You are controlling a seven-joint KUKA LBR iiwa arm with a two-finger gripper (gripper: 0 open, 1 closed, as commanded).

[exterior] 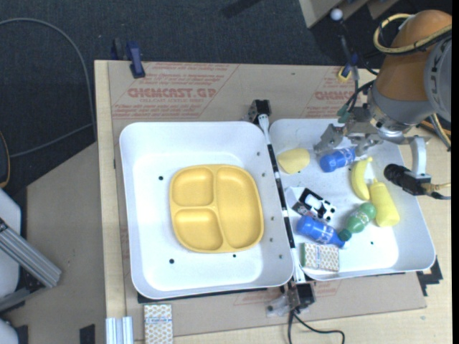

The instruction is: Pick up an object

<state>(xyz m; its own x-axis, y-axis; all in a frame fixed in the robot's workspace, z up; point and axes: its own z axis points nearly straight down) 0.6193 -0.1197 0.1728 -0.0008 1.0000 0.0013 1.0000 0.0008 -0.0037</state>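
blue bottle [335,159]: lying on its side at the back of the right bin, directly under the end effector, just right of the pale yellow lump
end effector [347,139]: low over the blue bottle, metal fingers spread to either side of its upper end; whether they actually pinch it cannot be told from this angle
arm [409,70]: grey with an orange band, reaching in from the right over the back corner of the right bin
right bin [401,253]: shallow, white, crowded with small things
pale yellow lump [292,160]: at the bin's back left, near the divider between bins
banana [358,179]: just right of the blue bottle, curved, running front to back
yellow bottle [384,201]: beside the banana, nearer the right wall
green bottle [357,219]: in the middle, tilted, its base touching the yellow bottle
second blue bottle [319,231]: left of the green one, lying flat
black and white piece [313,205]: just behind the second blue bottle
small packet [320,258]: at the front left corner of the right bin
left bin [143,192]: white, holding a yellow divided plate [215,208] in its middle
surface [179,84]: brown board with red lettering, under both bins
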